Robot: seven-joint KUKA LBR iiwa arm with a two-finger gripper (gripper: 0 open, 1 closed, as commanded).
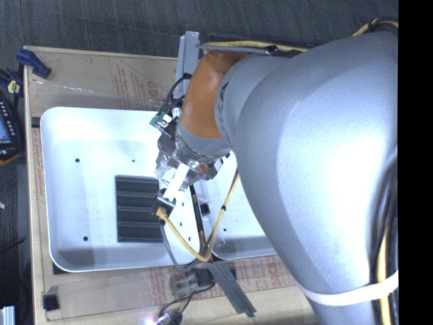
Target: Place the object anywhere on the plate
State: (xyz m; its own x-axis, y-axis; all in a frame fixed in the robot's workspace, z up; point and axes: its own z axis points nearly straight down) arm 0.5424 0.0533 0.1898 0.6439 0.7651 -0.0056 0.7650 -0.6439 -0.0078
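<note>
A dark ribbed rectangular plate (137,208) lies flat in the left white bin (74,141), toward its front right. My gripper (181,179) hangs over the seam between the two bins, just right of the plate's upper right corner. The grey arm with its orange band (203,93) reaches in from the right and covers the gripper's tip. I cannot make out any object between or beneath the gripper.
The right bin (243,239) is mostly hidden under the arm; a strip of its near rim shows. A yellow cable (183,239) loops down from the wrist. Blue clamps (32,63) sit at the bench's far left corner.
</note>
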